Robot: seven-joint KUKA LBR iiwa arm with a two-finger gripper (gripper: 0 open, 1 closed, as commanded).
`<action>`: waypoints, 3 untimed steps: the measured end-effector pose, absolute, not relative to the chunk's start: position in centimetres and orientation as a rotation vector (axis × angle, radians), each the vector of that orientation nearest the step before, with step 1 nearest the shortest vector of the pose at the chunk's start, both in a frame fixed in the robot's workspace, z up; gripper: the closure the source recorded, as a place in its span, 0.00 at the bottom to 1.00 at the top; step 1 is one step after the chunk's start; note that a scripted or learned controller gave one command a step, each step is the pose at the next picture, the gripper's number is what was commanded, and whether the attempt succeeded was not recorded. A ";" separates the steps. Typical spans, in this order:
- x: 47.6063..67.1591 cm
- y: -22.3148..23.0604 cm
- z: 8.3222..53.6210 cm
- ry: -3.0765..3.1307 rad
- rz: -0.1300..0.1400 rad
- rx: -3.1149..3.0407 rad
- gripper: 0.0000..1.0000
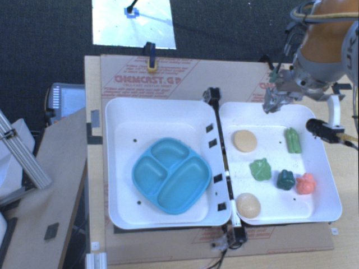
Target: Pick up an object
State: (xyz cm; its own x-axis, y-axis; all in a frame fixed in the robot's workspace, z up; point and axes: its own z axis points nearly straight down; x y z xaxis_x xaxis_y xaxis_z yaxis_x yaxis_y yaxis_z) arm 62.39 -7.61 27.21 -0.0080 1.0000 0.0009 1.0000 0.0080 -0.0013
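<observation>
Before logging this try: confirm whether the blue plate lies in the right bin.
No, the blue plate lies in the left bin.

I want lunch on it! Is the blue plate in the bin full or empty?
Empty. The blue plate lies flat in the left bin, and all three of its compartments show only bare blue. The toy foods sit in the right bin.

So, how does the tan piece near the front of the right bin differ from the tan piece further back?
The front tan piece looks rounded and paler, lying at the bin's front wall. The back tan piece looks flatter and more orange, lying nearer the gripper. Both are roundish and lie in the right bin.
</observation>
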 end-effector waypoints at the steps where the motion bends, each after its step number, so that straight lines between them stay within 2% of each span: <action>1: 59.4 -2.4 25.9 -2.230 -0.001 -2.210 1.00; 2: 58.2 2.2 25.5 -2.231 -0.002 -2.210 1.00; 3: 55.3 6.8 23.7 -2.229 -0.001 -2.209 1.00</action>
